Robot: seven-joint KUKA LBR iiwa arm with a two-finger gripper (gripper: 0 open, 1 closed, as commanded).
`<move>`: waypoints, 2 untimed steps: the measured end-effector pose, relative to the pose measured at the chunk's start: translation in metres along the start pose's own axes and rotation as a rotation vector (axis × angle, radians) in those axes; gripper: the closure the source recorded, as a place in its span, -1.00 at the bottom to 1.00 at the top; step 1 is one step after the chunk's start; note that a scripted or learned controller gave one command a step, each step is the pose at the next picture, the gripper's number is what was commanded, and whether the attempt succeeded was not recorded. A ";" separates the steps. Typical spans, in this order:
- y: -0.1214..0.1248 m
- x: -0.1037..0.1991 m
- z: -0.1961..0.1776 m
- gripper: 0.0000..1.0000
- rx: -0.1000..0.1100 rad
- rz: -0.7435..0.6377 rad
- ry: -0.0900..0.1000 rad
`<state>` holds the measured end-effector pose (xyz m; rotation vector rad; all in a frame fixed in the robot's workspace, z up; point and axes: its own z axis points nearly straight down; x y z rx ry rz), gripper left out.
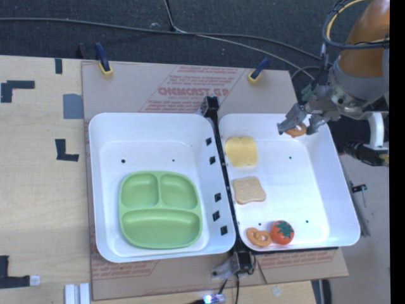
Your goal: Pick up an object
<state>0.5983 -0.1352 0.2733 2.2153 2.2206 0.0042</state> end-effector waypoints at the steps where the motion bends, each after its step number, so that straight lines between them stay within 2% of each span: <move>1: 0.004 0.051 0.000 1.00 0.006 -0.004 0.002; 2: -0.006 0.102 0.018 1.00 0.008 -0.003 0.002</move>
